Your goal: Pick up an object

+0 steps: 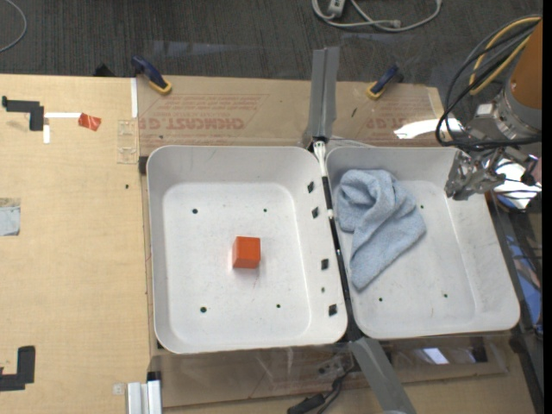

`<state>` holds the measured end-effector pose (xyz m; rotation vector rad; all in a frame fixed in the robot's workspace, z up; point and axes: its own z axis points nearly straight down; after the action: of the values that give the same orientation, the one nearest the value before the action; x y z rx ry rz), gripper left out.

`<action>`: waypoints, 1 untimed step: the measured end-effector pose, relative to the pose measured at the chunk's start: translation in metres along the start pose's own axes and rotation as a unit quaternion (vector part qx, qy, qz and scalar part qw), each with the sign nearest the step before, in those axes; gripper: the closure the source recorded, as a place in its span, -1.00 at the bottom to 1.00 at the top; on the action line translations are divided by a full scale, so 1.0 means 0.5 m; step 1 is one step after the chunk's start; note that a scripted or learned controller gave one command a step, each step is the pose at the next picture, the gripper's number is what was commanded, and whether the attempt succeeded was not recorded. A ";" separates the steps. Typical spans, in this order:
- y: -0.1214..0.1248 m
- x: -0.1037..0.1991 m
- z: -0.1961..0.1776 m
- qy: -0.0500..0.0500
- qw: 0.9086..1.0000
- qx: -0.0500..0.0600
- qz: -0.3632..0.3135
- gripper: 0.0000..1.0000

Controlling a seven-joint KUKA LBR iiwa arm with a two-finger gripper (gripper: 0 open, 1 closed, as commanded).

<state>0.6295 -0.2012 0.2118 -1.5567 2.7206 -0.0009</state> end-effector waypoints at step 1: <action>-0.043 0.013 0.018 0.000 0.977 -0.001 -0.215 1.00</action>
<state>0.6450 -0.2178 0.2031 -2.1061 2.3223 0.0006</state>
